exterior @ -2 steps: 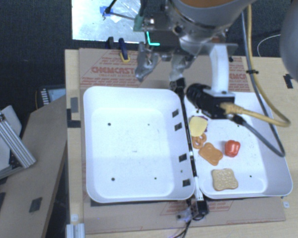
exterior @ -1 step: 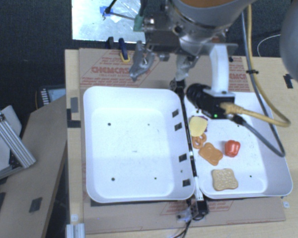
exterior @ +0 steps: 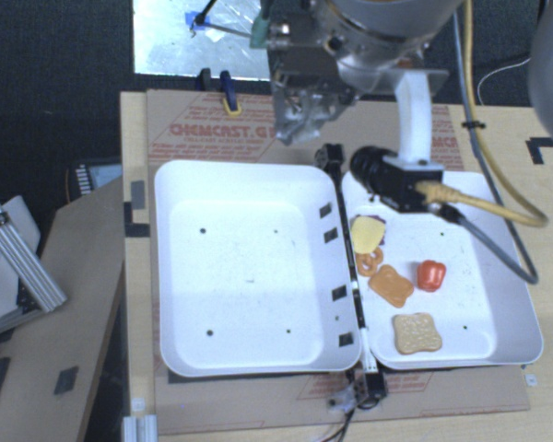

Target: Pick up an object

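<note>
Right now I read this as the approach step: my gripper (exterior: 300, 118) hangs high above the back rim of the left bin (exterior: 180, 247), carrying nothing that I can see, and whether its jaws are spread or pressed together I cannot tell. All the candidates lie in the right bin (exterior: 507, 316), clustered near the divider: a red pepper-like toy (exterior: 430, 275), a toast slice (exterior: 417, 332), an orange cracker (exterior: 391, 286), a pretzel (exterior: 368, 263) and a yellow-and-purple piece (exterior: 368, 233). Next, I'd judge, comes a swing right and a descent.
</note>
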Motion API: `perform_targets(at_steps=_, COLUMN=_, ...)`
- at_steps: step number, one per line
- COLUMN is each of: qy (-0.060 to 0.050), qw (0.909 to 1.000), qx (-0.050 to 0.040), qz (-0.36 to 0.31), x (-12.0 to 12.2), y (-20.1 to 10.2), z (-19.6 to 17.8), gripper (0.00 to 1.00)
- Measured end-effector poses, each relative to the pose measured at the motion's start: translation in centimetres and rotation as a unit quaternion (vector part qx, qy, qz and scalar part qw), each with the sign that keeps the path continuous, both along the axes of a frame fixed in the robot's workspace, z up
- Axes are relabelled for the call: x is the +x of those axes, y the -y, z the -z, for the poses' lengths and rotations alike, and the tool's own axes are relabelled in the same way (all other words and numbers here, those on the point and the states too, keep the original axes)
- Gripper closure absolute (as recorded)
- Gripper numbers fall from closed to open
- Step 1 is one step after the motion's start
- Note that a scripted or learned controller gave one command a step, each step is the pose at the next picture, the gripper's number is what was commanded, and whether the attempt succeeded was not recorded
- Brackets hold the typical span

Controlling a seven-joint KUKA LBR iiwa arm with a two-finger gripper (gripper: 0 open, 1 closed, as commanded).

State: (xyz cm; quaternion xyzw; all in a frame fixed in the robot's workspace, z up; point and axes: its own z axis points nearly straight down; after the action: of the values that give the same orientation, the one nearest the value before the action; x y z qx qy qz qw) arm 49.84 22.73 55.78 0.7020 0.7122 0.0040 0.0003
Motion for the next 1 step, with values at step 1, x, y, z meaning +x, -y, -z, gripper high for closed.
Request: perform_targets(at_steps=1, qy=-0.001, qw=1.0, qx=-0.0003, qz=-0.001, x=0.0, y=0.0, z=0.06, gripper=0.0)
